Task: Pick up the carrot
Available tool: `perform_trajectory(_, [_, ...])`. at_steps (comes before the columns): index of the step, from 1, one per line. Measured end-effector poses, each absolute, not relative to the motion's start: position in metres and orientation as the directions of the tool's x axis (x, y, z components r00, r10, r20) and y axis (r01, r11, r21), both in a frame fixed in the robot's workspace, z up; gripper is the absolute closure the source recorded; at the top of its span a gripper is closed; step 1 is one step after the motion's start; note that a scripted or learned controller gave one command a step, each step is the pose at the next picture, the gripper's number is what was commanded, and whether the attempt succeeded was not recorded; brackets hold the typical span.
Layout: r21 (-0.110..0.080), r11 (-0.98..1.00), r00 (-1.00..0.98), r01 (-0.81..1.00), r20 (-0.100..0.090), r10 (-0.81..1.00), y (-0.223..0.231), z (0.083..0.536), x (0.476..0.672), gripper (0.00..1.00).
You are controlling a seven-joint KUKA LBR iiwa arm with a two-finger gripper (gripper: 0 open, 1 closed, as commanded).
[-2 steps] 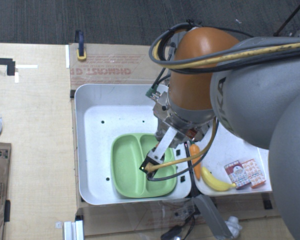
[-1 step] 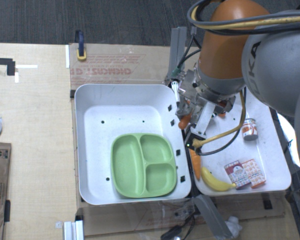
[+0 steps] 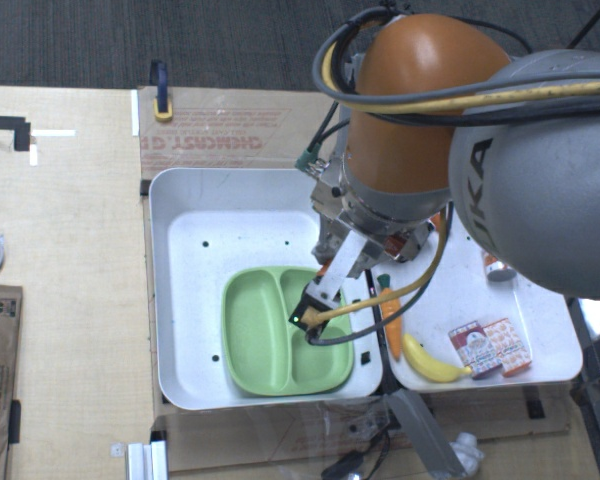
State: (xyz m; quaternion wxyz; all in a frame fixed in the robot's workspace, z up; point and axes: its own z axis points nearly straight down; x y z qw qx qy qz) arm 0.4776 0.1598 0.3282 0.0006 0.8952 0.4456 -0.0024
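The carrot (image 3: 391, 326) is thin and orange with a green top. It lies in the right bin (image 3: 540, 373) along its left wall, pointing toward the front edge. My gripper (image 3: 373, 240) hangs under the big orange wrist, over the divide between the two bins and just behind the carrot's green end. The arm's bulk covers most of the gripper, and nothing shows between it and the carrot.
A green two-part plate (image 3: 270, 338) lies in the left bin (image 3: 180, 268). Beside the carrot rest a yellow banana (image 3: 432, 364) and a red-and-white snack packet (image 3: 490, 346). A small grey and red item (image 3: 497, 268) peeks out by the arm.
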Motion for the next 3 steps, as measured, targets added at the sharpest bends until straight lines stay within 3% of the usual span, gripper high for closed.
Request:
perform_trajectory(1, [-0.002, -0.441, 0.441, 0.897, -0.005, 0.897, 0.101, 0.441, 0.517, 1.0])
perform_trajectory(2, [-0.004, -0.307, 0.307, 0.952, -0.005, 0.952, 0.108, 0.375, 0.486, 1.0])
perform_trajectory(3, [-0.004, -0.458, 0.458, 0.889, -0.007, 0.889, 0.199, 0.322, 0.477, 1.0])
